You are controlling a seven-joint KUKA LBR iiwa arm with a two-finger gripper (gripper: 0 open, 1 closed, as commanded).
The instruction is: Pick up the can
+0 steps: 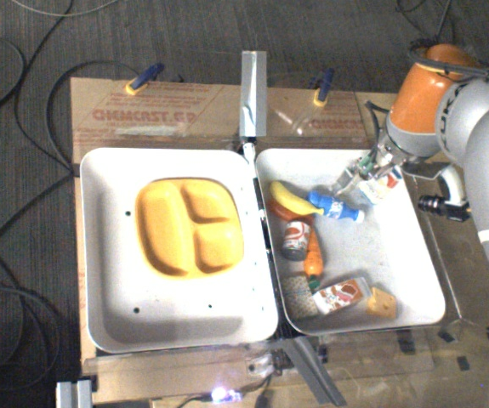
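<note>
My claw (349,182) at right white bin's (427,262) 12 o'clock, finger state unclear; small red-silver metal can (296,236) toward claw's 8 o'clock.

Tray (191,225) in left bin (108,313); can (296,237), banana (288,199), carrot (313,259) in right bin (414,270).

I log 2 bins (99,253), smooth white plastic, slightly glossy. Yellow tray (190,226): glossy moulded plastic. Can (295,238): shiny metal, printed label. Backing board (176,113): matt brown cardboard. Floor (23,75): dark, rough carpet-like weave.
</note>
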